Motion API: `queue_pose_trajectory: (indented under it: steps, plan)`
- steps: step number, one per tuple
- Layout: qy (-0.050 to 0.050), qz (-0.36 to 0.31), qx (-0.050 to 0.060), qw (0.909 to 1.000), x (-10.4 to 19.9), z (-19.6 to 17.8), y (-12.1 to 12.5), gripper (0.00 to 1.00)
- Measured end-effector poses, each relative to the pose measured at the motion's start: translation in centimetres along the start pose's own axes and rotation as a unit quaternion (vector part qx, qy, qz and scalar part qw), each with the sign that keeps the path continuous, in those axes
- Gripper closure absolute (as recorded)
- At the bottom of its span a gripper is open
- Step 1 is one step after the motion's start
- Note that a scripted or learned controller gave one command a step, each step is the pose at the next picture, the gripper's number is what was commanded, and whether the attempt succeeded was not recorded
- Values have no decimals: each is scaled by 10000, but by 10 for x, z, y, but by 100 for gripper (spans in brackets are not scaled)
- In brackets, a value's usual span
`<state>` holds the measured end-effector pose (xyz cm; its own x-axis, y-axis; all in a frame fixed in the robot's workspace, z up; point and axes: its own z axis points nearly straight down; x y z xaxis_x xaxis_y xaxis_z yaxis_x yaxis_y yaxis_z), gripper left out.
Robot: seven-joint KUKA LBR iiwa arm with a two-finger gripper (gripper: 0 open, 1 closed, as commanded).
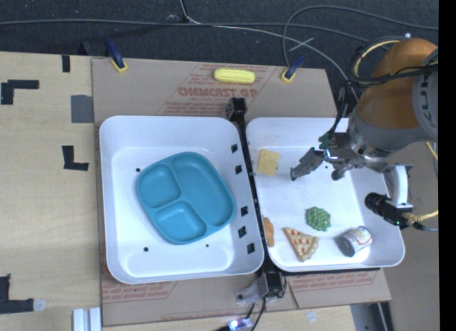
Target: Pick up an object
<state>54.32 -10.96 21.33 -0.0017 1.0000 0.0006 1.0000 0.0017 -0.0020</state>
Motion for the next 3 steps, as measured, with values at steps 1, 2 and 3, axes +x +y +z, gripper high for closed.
queue_pose_trajectory:
  steps: [1,2,3]
  plan:
    - [-6,9,15,10000,-10,52,-1,0]
    - [-3,7,20,10000,-13,96,-3,0]
    - [-10,4,-5,10000,-12,130,-4,0]
